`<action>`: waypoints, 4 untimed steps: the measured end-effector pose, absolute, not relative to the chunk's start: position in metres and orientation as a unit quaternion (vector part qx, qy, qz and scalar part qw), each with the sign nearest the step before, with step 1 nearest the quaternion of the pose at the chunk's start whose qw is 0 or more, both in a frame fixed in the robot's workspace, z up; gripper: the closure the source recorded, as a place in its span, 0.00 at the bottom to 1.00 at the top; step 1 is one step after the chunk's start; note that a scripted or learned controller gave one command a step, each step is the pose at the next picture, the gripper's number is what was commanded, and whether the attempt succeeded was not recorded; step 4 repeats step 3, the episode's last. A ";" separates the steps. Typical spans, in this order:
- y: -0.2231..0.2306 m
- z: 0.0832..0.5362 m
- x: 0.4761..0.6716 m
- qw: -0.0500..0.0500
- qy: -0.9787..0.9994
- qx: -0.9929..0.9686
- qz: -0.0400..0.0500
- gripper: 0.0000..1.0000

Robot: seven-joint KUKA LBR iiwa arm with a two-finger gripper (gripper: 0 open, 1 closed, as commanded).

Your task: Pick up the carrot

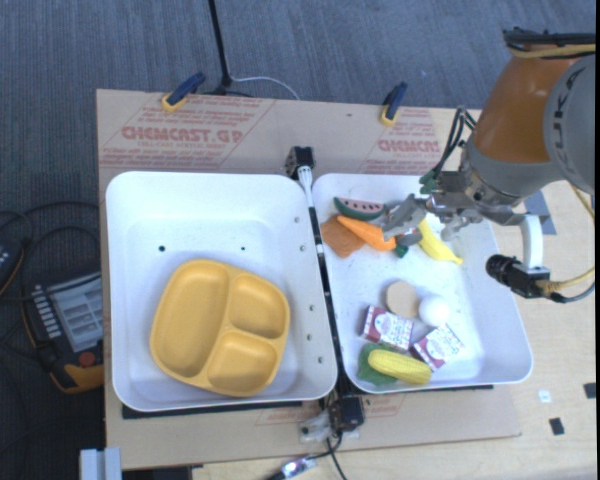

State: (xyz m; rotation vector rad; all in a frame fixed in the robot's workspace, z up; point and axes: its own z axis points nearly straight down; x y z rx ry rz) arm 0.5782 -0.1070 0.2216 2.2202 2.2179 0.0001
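Carrot (364, 231) — lying in the right bin (500, 353), long axis running from upper left down to lower right, its green-tipped end touching or just under the gripper (408, 223). The body extends leftward from the fingertips. Whether the fingers are spread or closed on it cannot be told. Just beyond: a watermelon slice (358, 208) above, a banana (438, 245) to the right.

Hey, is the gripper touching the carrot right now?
Cannot tell. In the camera view the gripper overlaps the green-topped end of the carrot in the right bin, but the slanted look-down shows neither contact nor a gap plainly.
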 end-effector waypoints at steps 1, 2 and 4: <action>-0.106 0.100 0.609 -0.004 0.696 0.718 -0.006 0.00; -0.105 0.114 0.611 -0.001 0.697 0.717 -0.004 1.00; -0.035 0.186 0.649 0.002 0.641 0.768 0.001 1.00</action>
